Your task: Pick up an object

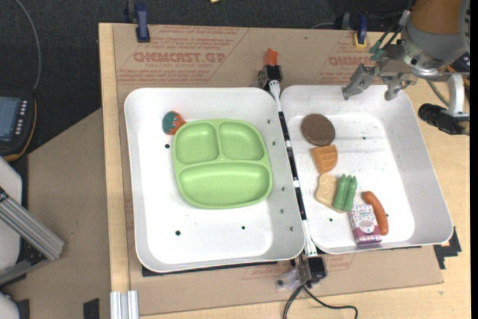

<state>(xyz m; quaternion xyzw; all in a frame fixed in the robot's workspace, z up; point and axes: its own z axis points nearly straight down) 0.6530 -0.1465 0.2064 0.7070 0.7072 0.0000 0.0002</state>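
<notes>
objects: brown round patty (pixel 318 129), orange waffle piece (pixel 325 158), tan cracker (pixel 326 190), green pickle (pixel 344 192), sausage (pixel 376 210), pink carton (pixel 365 225), all lying in right bin (pixel 418 160) | gripper (pixel 376 85): fingers spread apart, holding nothing, above bin's far edge | left bin (pixel 149 220): green divided plate (pixel 221 163), small red-teal toy (pixel 172 122)

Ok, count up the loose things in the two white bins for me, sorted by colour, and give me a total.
Green: 2, the divided plate and the green stick
Brown: 1, the round disc
Orange or tan: 3, the orange wedge, the tan piece, the sausage
Pink and purple: 1, the small carton
Red and teal: 1, the small ball
Total: 8
</notes>
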